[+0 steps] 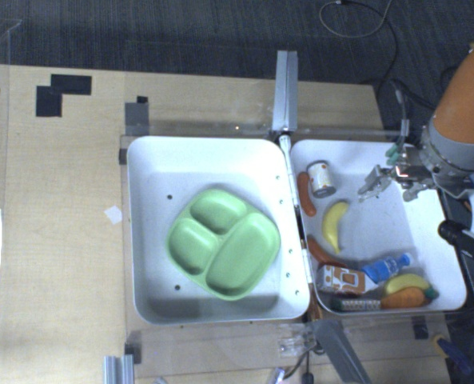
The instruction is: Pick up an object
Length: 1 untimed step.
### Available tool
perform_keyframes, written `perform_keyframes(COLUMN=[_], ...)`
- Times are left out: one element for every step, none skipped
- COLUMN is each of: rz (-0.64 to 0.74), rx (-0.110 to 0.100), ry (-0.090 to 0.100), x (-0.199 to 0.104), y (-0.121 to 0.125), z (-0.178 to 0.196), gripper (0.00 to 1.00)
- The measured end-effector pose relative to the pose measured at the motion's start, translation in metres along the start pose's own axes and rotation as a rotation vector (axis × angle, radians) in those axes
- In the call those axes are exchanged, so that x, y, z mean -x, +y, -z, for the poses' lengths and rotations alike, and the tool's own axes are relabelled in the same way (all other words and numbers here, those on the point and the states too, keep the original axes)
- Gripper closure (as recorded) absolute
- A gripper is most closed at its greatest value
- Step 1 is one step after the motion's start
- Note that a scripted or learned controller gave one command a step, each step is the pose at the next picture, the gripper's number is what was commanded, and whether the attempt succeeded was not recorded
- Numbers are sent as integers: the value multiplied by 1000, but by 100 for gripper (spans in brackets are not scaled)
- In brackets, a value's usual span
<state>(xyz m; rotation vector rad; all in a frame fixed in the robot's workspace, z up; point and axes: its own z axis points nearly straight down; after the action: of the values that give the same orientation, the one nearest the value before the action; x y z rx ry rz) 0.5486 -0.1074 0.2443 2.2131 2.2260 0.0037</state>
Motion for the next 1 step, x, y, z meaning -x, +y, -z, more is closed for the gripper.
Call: perform_keyframes(rz=[3], rx=[5], ry=[0], x=[-1], y=[2], z=[11], gripper=[100])
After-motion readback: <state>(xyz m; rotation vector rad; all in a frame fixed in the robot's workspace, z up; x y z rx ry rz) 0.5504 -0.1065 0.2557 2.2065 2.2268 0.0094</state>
